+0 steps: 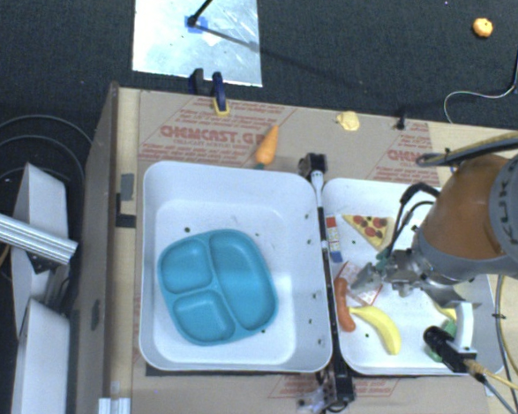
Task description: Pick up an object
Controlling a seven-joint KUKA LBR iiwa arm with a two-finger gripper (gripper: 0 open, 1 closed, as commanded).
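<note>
Gripper [366, 276] stands low in the right bin [377, 187], toward its left wall, with the arm [470, 221] reaching in from the right. We cannot tell whether it is set apart or together, and we see nothing that is plainly held by it.

We record these loose things in the right bin:
- a flat white-and-red piece [360, 291], directly beneath the gripper's tip; whether they touch is not clear;
- a red-orange sausage [345, 307], just left of that piece and lying along the left wall;
- a banana [380, 328], on the near side, just right of the sausage;
- a pizza slice [368, 227], on the far side, apart from the gripper;
- a green thing [446, 326], near the right wall and partly hidden.

The left bin [243, 178] holds a blue divided plate [218, 286], lying flat.

On the table [202, 136], beyond the bins, a carrot [266, 146] lies by the far rim of the left bin, and a small yellow lump [348, 121] sits further right.
</note>
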